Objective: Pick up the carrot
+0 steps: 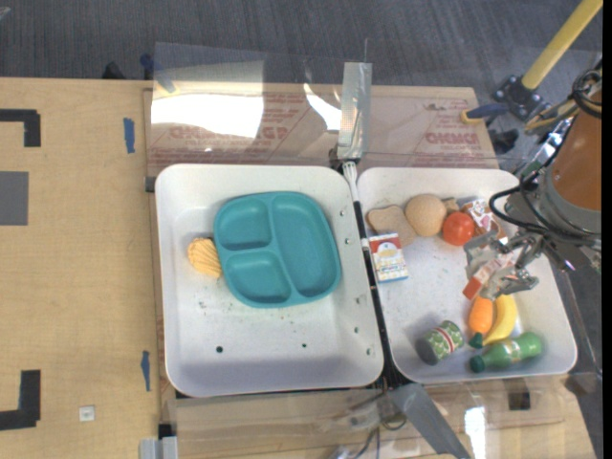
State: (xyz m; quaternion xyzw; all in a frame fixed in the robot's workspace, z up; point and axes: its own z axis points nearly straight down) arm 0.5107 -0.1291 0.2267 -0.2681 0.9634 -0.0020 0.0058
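Note:
The carrot (480, 311) is an orange piece lying in the right bin (421, 285), near its right side, next to a yellow banana (503, 318). My gripper (499, 271) hangs low over the bin, right above the carrot's upper end and very close to it. The wrist and cables cover part of that spot, so I cannot tell whether the gripper touches the carrot.
The right bin also has a red tomato (458, 228), a tan round item (426, 214), a bread slice (386, 220), a small carton (387, 258), a can (441, 340) and a green bottle (506, 352). The left bin (182, 333) bears a teal divided plate (277, 248) and a yellow shell-like item (204, 255).

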